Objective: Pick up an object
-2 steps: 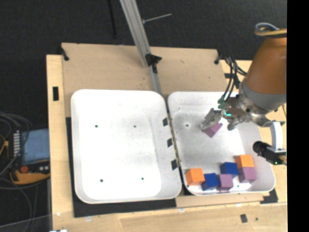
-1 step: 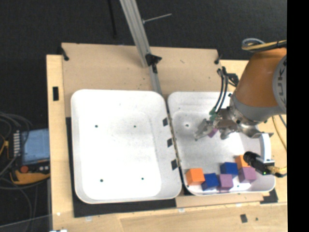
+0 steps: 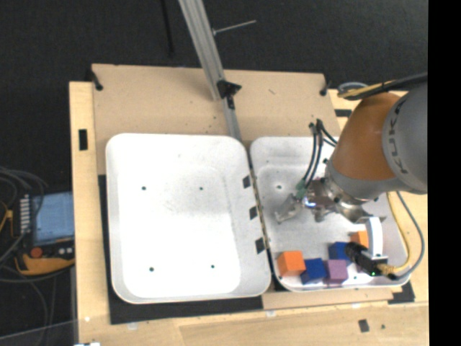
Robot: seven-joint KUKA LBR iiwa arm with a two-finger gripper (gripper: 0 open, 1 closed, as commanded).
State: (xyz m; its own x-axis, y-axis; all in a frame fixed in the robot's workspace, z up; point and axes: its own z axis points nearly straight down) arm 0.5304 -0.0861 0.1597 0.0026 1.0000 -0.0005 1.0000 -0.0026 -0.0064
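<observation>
Camera view from above and at a slant: a tan bench (image 3: pixel 180 99) fills most of the frame, carrying two shallow white bins side by side. Left bin (image 3: pixel 176 215), the larger in the picture, sits centre-left; right bin (image 3: pixel 281 157) sits centre-right. From the right edge the grey arm (image 3: pixel 374 150), with its orange band, reaches over the right bin, and its bulk covers that bin's upper right. At its tip the gripper (image 3: pixel 288 209) hangs near the middle of the right bin, pointing toward frame left; whether its jaws are spread or pressed together I cannot tell, and nothing is visibly between them. Small blocks lie along the right bin's lower edge: an orange block (image 3: pixel 291 262), a blue block (image 3: pixel 314 270), a purple block (image 3: pixel 337 271), another blue block (image 3: pixel 339 251). The orange block lies nearest, below the gripper toward the bottom of the frame, so the next reach would likely go downward in the picture.
</observation>
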